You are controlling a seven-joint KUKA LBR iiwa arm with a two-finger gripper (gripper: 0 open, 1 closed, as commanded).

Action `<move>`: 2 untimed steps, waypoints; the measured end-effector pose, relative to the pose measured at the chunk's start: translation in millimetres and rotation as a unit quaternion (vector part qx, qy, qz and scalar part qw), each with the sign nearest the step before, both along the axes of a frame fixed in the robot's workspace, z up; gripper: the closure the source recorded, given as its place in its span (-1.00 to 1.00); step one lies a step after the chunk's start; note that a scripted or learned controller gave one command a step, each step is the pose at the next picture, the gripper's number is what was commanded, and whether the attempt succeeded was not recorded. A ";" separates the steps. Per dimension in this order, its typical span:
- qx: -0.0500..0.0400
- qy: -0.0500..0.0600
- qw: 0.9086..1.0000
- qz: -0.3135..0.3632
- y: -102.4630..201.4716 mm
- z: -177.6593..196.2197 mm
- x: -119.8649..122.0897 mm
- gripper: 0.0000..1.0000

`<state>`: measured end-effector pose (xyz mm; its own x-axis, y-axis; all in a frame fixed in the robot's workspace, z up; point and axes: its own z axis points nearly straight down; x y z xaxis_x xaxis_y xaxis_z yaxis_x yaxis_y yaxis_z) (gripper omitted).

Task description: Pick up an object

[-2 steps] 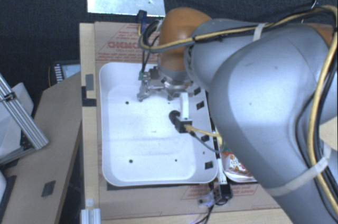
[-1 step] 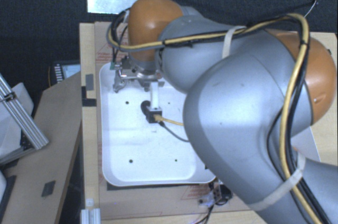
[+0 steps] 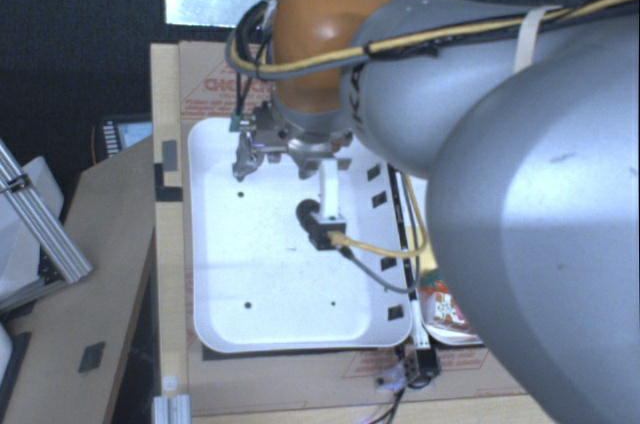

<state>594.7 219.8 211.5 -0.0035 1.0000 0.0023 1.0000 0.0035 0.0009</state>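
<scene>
My gripper (image 3: 274, 166) hangs over the far part of the left white bin (image 3: 214, 312), under the orange band of the arm. Its two fingers stand apart, one finger (image 3: 243, 164) on the left and the other near the middle, with bare bin floor showing between them. Nothing is held. A colourful packet (image 3: 446, 308) with red and white print peeks out in the right bin, mostly hidden under the grey arm.
A black plug (image 3: 316, 224) with a yellow and grey cable hangs off the wrist over the left bin. Small dark dots mark the bin floor. The grey arm covers most of the right bin. An aluminium rail (image 3: 40, 222) lies at the left.
</scene>
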 end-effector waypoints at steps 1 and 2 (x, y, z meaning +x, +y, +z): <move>0.002 -0.011 1.000 0.002 15.3 179.2 65.1 -1.00; -0.003 0.007 1.000 -0.002 14.1 32.0 15.1 -1.00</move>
<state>609.8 233.8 243.5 -0.0003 1.0000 -0.0035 0.9999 0.0002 -0.0131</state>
